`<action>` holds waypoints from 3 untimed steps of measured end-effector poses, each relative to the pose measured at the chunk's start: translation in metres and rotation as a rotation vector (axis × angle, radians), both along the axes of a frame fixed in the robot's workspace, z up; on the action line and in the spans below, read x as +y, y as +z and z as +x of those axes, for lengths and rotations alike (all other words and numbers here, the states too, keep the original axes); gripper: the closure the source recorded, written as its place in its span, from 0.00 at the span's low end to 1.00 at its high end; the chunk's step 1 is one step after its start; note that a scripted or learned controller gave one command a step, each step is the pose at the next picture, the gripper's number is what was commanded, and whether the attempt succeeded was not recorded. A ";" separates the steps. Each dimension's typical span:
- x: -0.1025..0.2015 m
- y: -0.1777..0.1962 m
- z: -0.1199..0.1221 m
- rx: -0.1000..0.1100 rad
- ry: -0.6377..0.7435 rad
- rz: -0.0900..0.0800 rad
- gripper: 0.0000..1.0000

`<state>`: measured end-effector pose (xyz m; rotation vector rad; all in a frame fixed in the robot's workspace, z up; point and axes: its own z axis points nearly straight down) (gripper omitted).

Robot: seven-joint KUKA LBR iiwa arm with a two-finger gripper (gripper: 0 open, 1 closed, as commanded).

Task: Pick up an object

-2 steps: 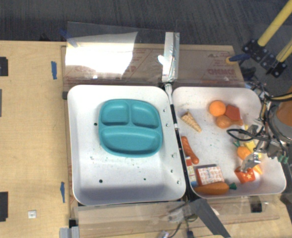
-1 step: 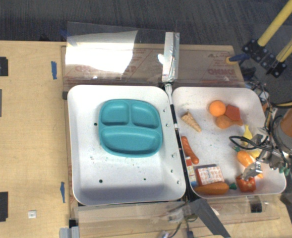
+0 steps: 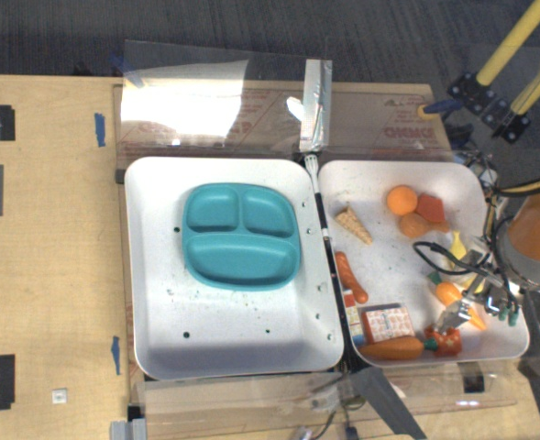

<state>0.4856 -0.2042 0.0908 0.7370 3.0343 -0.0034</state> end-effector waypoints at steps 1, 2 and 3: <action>0.001 0.011 0.002 -0.005 0.003 -0.002 1.00; 0.013 0.015 0.060 0.011 -0.184 0.007 1.00; 0.055 0.045 0.073 0.008 -0.375 0.010 1.00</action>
